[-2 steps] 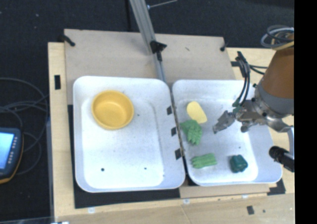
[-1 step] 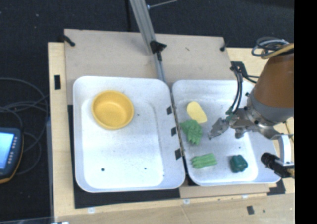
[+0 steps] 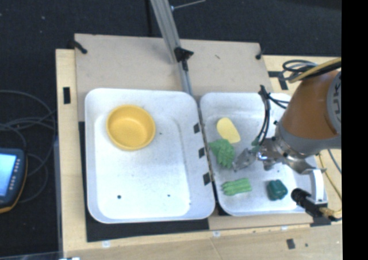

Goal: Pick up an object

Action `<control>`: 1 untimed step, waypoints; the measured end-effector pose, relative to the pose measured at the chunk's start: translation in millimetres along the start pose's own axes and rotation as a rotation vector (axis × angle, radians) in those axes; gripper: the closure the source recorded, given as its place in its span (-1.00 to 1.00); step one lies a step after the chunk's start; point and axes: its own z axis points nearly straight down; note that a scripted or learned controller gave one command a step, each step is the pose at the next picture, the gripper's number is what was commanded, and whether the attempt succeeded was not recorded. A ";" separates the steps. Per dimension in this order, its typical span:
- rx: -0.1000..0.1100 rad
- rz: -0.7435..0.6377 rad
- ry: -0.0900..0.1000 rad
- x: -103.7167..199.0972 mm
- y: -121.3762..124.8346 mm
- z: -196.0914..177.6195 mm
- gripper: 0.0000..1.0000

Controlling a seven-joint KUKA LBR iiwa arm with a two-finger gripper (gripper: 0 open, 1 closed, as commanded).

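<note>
Nearest the lens, along the bottom of the view, runs the front edge of the worktop (image 3: 172, 241), light wood, carrying two shallow white bins side by side.

Right bin (image 3: 241, 103): four objects counted. One pale yellow oblong piece (image 3: 228, 130) toward the back. One leafy green piece (image 3: 222, 152) just in front of it, near the bin's left wall. One ridged light-green piece (image 3: 236, 186) lying flat near the front wall. One small dark teal block (image 3: 276, 189) to its right, near the front right corner.

Left bin (image 3: 144, 195): one yellow bowl (image 3: 131, 127), upright, in the back left area.

Arm (image 3: 313, 109) enters from the right, orange band visible above the wrist, reaching over the right bin. Hand (image 3: 244, 159) sits low, just right of the leafy green piece and close to it; contact cannot be confirmed. How far the hand is open cannot be told at this resolution, and no object is seen held in it.

Count: two bins, one bowl, four small objects, one arm.
</note>
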 end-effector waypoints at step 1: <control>0.000 0.000 0.000 2.4 6.5 45.2 -1.00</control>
